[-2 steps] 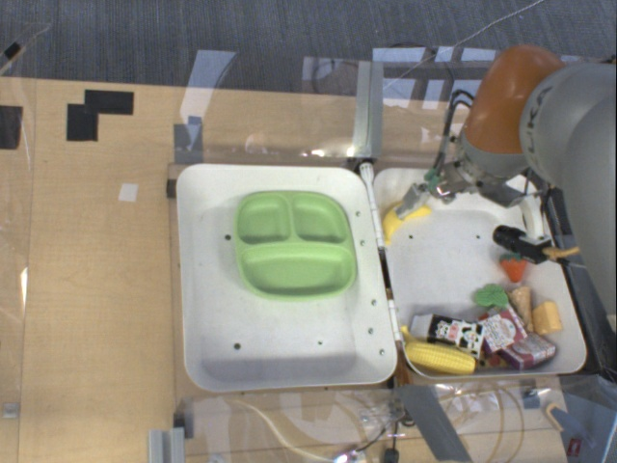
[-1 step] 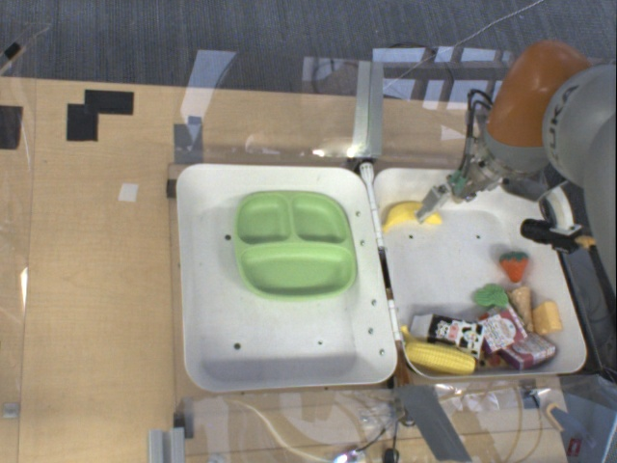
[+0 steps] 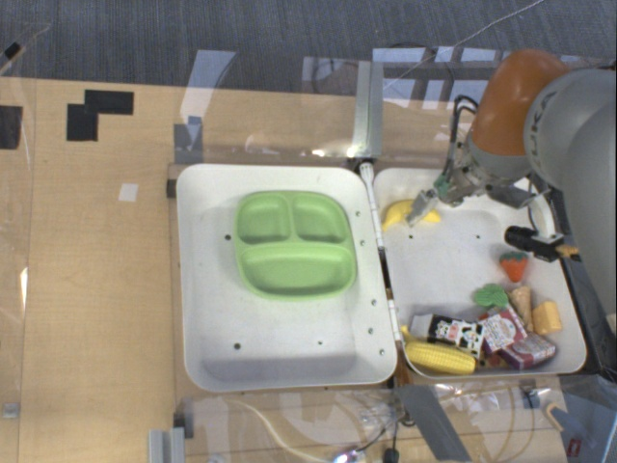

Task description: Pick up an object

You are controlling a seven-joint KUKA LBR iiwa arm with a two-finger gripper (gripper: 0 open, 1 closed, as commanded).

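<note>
One fixed camera looks down at a slant on my tabletop [image 3: 87,287], taking in both white bins [image 3: 207,287] from moderate height; my arm [image 3: 569,114] enters from its right.

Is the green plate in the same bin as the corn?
No. The green divided plate lies alone in the left bin, while the corn cob is in the right bin with the other toy food.

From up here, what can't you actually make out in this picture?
- Gripper over the yellow item: too small to tell whether it grips.
- Yellow item: partly covered by the gripper, identity unclear.
- Package labels: too small to read.
- Arm: cut off by the right edge.
</note>
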